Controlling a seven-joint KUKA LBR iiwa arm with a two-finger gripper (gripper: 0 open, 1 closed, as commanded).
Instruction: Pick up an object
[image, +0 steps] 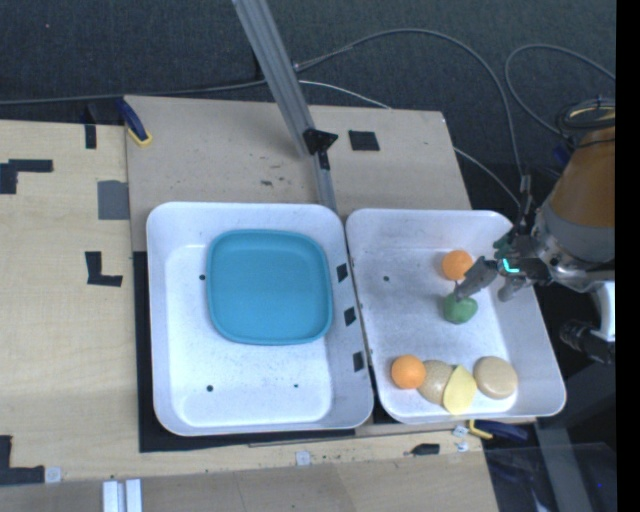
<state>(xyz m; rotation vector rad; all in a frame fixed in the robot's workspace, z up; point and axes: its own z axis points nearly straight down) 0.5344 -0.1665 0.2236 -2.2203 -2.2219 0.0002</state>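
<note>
The jaws (467, 291) are lowered into the right bin (400, 250), directly over a green ball (460, 311) near the bin's middle; whether they are spread or pinching it cannot be told. An orange ball (456, 264) lies just beyond. A blue plate (268, 285) fills the left bin (170, 300).

One fixed camera looks down on me at a slant from above the pale wooden bench (60, 330), taking in both shallow white plastic bins (170, 330) side by side, my arm entering from its right
</note>
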